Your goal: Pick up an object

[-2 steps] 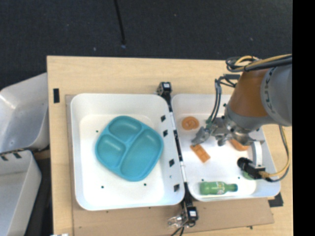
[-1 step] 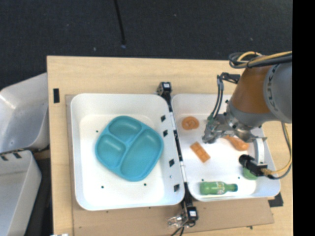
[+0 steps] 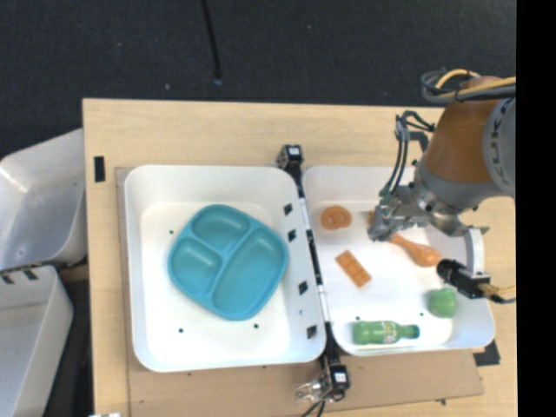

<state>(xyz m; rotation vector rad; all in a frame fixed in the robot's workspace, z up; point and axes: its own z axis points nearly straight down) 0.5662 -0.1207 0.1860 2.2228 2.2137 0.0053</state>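
Observation:
The right bin (image 3: 395, 181) holds a round orange piece (image 3: 336, 218), a flat orange rectangular piece (image 3: 354, 268), an orange carrot-shaped piece (image 3: 417, 251), a green ball-like fruit (image 3: 442, 302) and a green bottle (image 3: 385, 330) lying on its side at the front. My gripper (image 3: 380, 226) hangs low over the bin's middle, between the round orange piece and the carrot-shaped piece, close to the carrot's left end. Whether it touches either piece cannot be made out. The arm's grey and orange wrist (image 3: 460, 159) covers the bin's back right part.
A blue divided plate (image 3: 228, 261) lies in the left bin (image 3: 139, 320). A ridge with black clips (image 3: 306, 250) separates the two bins. White containers (image 3: 35, 215) stand off the bench at the left. A black fitting with a cable (image 3: 462, 278) sits near the right rim.

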